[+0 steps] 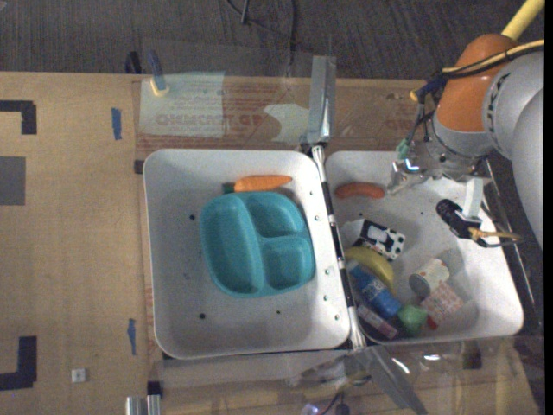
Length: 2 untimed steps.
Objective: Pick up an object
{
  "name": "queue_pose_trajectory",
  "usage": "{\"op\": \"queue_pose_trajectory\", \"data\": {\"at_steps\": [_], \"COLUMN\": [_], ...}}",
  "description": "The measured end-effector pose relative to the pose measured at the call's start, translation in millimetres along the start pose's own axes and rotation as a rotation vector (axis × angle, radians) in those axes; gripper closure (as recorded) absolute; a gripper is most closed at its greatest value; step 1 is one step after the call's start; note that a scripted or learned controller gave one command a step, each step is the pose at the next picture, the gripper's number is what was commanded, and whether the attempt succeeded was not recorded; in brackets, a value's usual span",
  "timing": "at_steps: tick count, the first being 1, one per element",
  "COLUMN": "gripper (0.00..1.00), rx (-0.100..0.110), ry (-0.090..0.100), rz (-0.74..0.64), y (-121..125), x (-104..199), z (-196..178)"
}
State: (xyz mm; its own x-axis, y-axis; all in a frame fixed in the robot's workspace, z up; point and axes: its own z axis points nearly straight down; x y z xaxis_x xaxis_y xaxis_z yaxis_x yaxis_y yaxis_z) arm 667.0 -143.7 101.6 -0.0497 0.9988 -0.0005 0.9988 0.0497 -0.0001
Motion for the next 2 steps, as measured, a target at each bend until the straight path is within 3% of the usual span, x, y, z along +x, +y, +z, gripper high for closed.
{"op": "queue_pose_trajectory", "data": {"at_steps": [1,2], "gripper": [1.00,1.00], "rx": [-0.002,-0.005], "ry": [0.000,-0.001], "rz": [-0.136,-0.017], "y": [-44.3,-11.4], "x": [-26.1,0.9], "z": [-55.1,-150.2]}}
